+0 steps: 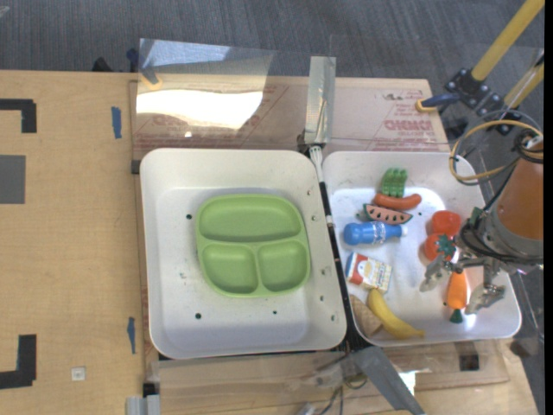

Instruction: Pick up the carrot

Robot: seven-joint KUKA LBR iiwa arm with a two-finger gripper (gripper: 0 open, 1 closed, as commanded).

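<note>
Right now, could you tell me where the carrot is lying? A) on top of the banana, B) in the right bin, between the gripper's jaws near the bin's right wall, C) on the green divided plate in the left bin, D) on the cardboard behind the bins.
B: the carrot lies on the floor of the right bin, with the gripper straddling it.

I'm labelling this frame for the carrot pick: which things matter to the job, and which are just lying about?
Job:
- carrot
- end effector, fingers either side of the carrot
- right bin

Lying about:
- banana
- blue bottle
- carton
- watermelon slice
- green plate, left bin
</note>
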